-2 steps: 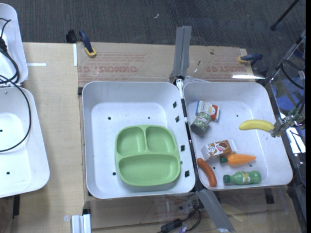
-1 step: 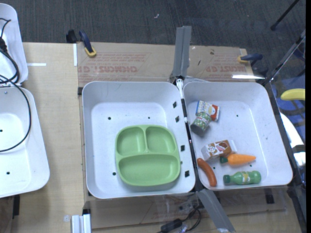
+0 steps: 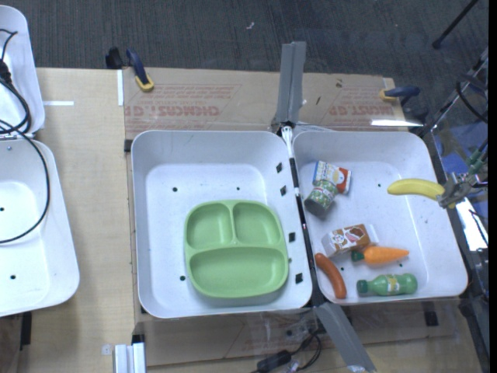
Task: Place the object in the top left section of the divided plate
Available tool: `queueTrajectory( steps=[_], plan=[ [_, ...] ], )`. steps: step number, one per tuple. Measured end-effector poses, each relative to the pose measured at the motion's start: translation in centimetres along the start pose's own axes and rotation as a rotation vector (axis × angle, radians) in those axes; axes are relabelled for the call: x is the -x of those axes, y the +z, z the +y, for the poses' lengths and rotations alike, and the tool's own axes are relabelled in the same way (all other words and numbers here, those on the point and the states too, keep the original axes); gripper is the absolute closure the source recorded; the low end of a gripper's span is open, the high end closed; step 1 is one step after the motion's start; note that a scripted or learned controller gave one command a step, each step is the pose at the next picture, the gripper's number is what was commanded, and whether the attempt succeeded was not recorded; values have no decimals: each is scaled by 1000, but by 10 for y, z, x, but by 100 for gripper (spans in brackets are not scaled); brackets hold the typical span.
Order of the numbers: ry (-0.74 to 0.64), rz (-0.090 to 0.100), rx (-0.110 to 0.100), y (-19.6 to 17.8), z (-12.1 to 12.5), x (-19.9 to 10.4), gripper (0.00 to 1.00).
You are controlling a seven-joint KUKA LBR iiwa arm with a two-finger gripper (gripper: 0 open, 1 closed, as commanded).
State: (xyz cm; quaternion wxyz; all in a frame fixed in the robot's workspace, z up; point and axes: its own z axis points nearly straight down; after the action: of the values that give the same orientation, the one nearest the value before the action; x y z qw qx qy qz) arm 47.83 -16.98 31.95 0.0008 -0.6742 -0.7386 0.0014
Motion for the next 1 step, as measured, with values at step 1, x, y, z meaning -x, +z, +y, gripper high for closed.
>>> queueTrajectory(
  steps=[1],
  plan=[
    [2, -1, 2, -28, -1, 11, 100]
  ],
)
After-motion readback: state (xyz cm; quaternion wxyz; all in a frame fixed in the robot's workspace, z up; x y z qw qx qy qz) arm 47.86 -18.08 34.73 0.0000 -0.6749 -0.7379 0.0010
